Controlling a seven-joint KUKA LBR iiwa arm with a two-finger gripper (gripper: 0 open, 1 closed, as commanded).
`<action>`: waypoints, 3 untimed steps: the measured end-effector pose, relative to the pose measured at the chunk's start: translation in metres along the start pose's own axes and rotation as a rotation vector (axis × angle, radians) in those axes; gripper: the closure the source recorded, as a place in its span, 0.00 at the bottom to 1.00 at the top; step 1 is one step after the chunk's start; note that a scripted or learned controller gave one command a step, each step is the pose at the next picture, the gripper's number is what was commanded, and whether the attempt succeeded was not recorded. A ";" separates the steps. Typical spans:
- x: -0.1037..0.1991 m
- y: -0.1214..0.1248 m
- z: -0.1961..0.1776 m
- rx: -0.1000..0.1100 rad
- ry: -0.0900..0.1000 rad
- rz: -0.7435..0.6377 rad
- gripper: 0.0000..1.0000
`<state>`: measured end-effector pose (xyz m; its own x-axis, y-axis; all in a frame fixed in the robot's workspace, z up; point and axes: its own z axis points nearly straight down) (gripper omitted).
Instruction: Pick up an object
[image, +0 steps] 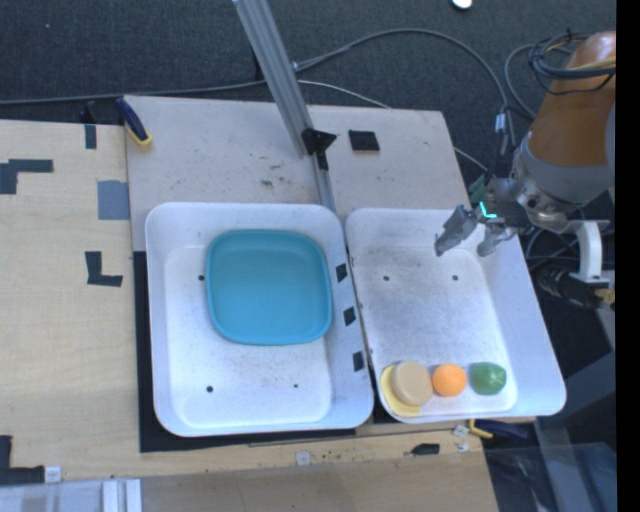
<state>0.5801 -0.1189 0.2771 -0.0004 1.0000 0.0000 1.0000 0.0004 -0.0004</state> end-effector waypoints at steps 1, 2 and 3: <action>0.000 0.000 0.000 0.000 0.000 0.000 0.00; -0.002 -0.001 0.063 0.005 0.000 0.000 0.00; -0.001 -0.003 0.126 0.006 0.001 0.000 0.00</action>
